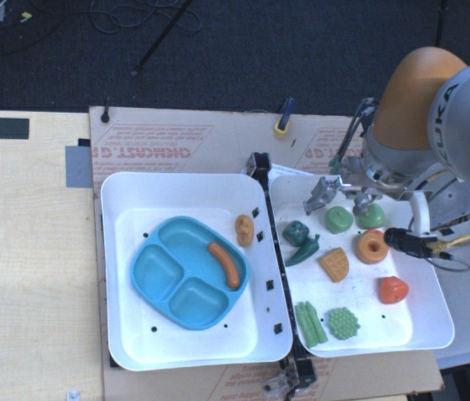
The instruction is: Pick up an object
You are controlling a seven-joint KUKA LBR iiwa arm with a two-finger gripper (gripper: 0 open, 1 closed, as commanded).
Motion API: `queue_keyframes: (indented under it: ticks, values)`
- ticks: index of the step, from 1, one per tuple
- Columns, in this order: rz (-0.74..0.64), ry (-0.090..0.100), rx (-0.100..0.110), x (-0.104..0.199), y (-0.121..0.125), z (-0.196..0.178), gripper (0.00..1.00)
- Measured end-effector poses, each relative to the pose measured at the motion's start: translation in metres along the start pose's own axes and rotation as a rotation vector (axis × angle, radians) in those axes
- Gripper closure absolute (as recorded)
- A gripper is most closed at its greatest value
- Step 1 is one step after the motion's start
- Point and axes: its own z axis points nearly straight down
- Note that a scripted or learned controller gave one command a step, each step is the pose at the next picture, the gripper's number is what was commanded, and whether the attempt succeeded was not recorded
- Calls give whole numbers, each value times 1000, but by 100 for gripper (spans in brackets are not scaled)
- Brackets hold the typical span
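Gripper [328,192] low over right bin [435,328], by green ball [339,219], likely lining up grasp. Fingers' state: cannot tell. Nothing seen held.

In the right bin [443,328], a green ball [339,219] lies near the far wall. Beside it sits a second green ball [372,216], with an orange ring [372,246] just nearer. All rest flat.

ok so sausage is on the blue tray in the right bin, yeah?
Not quite. The sausage does lie on the blue tray, but the camera view shows that tray in the left bin, not the right bin, which holds the other toy foods.
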Motion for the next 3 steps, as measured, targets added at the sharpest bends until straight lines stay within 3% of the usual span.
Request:
queue_keyframes:
  ticks: [1, 3]
  values:
    - [-2, -1, -12, 0, 2, -7, 0]
    - [-1, 0, -5, 7, -7, 85, 0]
